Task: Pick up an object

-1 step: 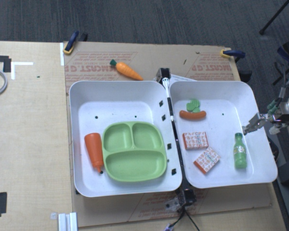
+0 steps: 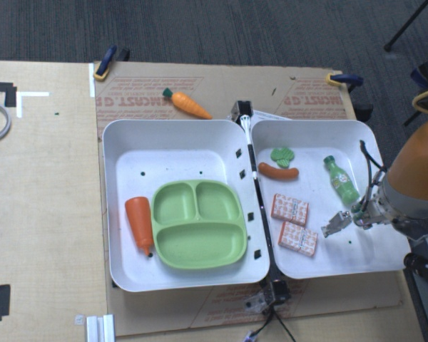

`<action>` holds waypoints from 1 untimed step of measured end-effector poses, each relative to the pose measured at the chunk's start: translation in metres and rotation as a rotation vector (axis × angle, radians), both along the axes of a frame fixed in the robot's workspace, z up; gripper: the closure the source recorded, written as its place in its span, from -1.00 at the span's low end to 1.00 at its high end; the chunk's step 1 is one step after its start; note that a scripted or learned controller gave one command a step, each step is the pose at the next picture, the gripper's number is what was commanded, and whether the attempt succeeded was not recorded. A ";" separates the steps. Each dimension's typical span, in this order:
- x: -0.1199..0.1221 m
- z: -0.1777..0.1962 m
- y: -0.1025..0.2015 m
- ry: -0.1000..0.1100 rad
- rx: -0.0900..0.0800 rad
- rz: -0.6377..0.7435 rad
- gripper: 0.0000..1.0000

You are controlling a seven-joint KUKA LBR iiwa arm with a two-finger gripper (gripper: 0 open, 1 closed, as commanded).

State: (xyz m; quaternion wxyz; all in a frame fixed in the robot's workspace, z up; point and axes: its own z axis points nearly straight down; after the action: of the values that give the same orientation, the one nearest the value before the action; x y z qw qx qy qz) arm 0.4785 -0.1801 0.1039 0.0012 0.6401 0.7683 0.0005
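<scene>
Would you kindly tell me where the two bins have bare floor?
Left bin: bare strip behind the green plate. Right bin: bare front edge, before the boxes. Crowded between sausage, bottle and pincer.

Dark grey carpet floor [image 2: 221, 16] beyond a pale wooden bench [image 2: 43, 212].
</scene>
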 end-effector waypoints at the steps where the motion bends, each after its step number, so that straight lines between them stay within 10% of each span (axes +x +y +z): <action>1: 0.042 -0.011 -0.033 0.000 -0.001 0.449 -1.00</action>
State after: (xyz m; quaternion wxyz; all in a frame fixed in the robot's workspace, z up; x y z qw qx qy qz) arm 0.5206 -0.2131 0.0926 0.0013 0.4530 0.8915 0.0002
